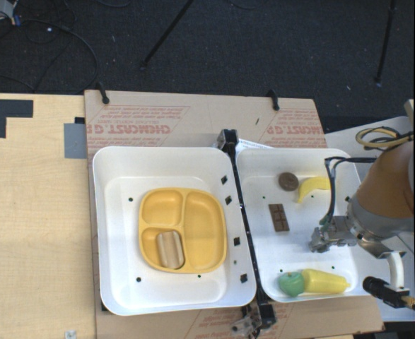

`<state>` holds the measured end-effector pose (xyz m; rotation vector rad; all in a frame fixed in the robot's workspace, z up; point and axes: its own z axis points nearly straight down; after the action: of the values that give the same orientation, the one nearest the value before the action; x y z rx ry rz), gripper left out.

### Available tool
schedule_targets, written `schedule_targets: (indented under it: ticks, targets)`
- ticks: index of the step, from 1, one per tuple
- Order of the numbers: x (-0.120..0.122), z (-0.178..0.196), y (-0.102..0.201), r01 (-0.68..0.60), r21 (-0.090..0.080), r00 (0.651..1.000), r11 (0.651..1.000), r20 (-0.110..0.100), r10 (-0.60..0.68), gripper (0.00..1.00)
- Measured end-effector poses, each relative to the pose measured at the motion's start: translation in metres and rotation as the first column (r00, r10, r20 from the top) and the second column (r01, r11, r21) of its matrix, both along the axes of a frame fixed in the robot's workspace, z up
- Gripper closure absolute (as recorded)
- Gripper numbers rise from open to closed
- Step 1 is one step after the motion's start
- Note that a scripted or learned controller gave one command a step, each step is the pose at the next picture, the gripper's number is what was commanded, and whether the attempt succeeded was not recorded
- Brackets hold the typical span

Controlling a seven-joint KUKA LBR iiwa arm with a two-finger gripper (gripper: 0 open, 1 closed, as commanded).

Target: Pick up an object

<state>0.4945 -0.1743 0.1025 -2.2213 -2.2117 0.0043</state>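
In the right bin (338, 162) lie a round brown disc (288, 181), a small yellow banana (314, 186), a dark brown chocolate bar (280, 217), a green rounded object (290, 284) and a yellow oblong object (326, 282) touching it. My gripper (323, 240) hangs over the bin's right half, between the chocolate bar to its left and the yellow oblong object below it. Nothing is seen held in it. The arm's orange band (392, 183) sits above and to the right of the gripper.
The left bin (115, 189) holds a yellow divided plate (211, 228) with a tan slice (170, 249) in its lower-left compartment. A black divider (240, 224) separates the bins. Cables (380, 136) loop near the arm at the right.
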Motion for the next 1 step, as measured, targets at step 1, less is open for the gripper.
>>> schedule_targets:
  ticks: [1]
  targets:
    - [0.0052, 0.0503, 0.0091, -0.006, -0.003, 1.0, 1.0, 0.008, 0.006, 1.0]
